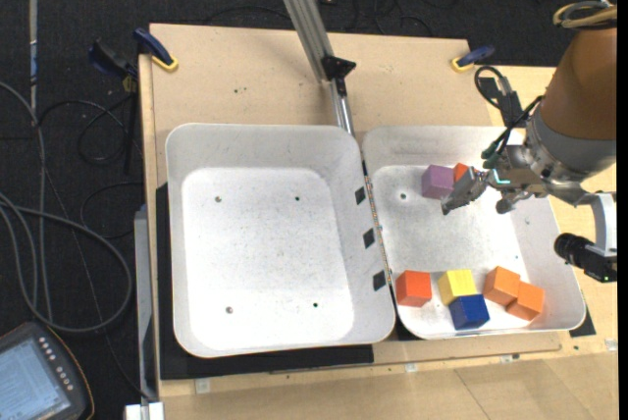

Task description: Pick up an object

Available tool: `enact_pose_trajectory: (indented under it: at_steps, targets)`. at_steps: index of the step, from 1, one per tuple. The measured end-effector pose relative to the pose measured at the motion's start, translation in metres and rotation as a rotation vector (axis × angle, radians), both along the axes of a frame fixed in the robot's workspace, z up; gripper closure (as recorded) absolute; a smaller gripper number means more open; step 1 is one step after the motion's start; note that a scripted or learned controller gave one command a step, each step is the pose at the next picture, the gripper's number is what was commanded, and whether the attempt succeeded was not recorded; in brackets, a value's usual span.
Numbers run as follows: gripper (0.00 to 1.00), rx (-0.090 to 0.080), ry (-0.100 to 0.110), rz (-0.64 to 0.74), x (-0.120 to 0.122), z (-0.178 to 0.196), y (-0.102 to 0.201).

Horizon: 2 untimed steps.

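In the right bin (549, 241) my gripper (483, 199) hovers over the upper middle, open, with nothing between its fingers. Its left finger (457, 197) ends just right of a purple block (438, 180). A small orange piece (461, 172) shows between that block and the gripper. Along the bin's near edge lie an orange block (414, 288), a yellow block (456, 285), a blue block (469, 311) and two more orange blocks (503, 283) (528, 300).
The left bin (186, 212) lies beside the right one, and their rims meet at the middle. A slanted metal pole (299, 1) comes down to the bins' far edge. Cables trail from the arm's wrist (505, 99).
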<state>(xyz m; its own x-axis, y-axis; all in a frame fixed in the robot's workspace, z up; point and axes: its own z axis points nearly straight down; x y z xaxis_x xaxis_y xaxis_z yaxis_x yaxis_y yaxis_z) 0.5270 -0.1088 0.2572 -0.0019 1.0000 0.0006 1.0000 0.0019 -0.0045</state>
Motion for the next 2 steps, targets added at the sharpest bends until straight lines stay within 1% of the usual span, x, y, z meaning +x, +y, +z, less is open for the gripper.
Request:
enact_pose_trajectory:
  at_steps: [1, 2]
  targets:
    - [0.00, -0.001, -0.004, -0.002, 0.001, 0.002, 0.000]
    - [0.00, -0.001, 0.001, -0.003, 0.001, -0.043, -0.006]
